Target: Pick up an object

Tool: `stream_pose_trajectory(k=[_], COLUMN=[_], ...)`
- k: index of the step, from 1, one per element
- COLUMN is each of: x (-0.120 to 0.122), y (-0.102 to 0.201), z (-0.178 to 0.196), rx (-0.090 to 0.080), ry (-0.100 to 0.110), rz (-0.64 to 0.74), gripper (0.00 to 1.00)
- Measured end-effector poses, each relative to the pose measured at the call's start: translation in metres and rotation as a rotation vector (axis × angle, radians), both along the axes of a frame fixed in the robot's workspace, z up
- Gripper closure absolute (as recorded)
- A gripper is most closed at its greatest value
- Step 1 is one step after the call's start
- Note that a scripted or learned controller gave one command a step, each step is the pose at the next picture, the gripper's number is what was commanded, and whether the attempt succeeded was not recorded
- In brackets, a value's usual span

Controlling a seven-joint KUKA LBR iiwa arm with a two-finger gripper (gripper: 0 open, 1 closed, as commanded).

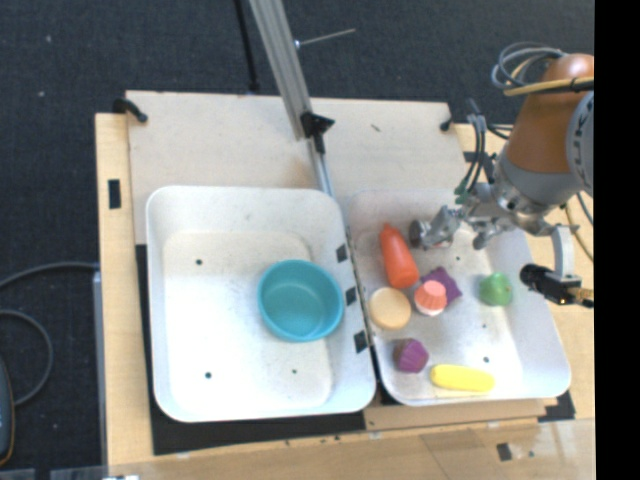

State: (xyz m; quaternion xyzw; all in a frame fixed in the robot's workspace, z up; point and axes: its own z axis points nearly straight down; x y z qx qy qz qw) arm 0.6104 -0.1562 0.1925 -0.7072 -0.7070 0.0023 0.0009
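The right bin (540,353) holds an orange carrot-shaped piece (398,257), a tan round piece (391,308), a pink-and-white cupcake-like piece (431,297) against a purple block (445,285), a green piece (495,289), a purple piece (410,355) and a yellow banana-like piece (462,377). My gripper (455,224) hangs over the back of the right bin, to the right of the carrot's top and above the cupcake. Its fingers look spread, with nothing between them.
A blue bowl (300,300) sits in the left bin (185,268). A metal pole (285,63) slants from the top down to the bins' shared edge. The arm's orange band (545,118) rises at the right.
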Motion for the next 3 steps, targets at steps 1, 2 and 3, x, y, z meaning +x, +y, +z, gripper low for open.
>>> stream_pose_trajectory(k=[1,2,3], x=[-0.007,-0.008,-0.006], y=[-0.008,-0.010,-0.011], z=[-0.054,-0.093,-0.080], rx=[0.000,-0.001,0.000], ry=[-0.002,-0.003,-0.009], rz=[-0.001,-0.002,-0.006], gripper=[0.00,0.00,1.00])
